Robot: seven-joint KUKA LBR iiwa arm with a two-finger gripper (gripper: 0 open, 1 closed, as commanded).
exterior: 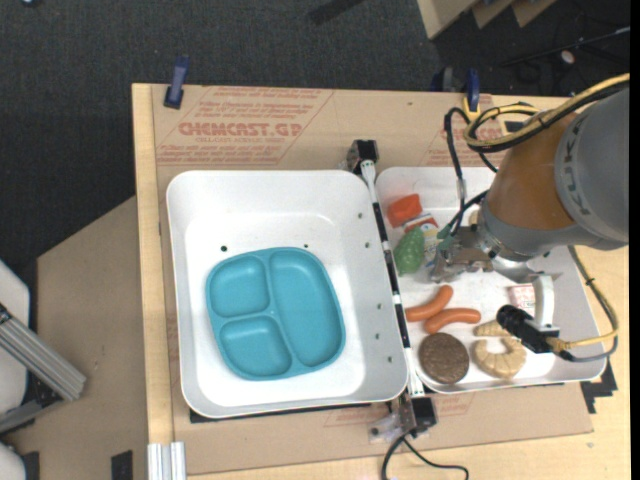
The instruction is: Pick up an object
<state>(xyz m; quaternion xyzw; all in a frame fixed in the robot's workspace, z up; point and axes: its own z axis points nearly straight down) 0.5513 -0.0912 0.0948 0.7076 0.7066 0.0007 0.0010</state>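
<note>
The right bin [440,182] holds several toy foods. An orange-red piece [404,208] lies at its far left, and a green vegetable [411,252] sits just below it. Two orange sausages [441,308] lie mid-bin. A brown round patty [444,357] and a beige pastry [500,352] rest at the near edge. My gripper [447,256] hangs low over the bin, right beside the green vegetable, with its tips hidden by the wrist. Nothing shows held.
The left bin [200,208] holds a teal divided plate [275,311]. A small pink-and-white card [521,296] lies in the right bin near the arm. The grey and orange arm covers the right bin's far right part. Cardboard bench surrounds both bins.
</note>
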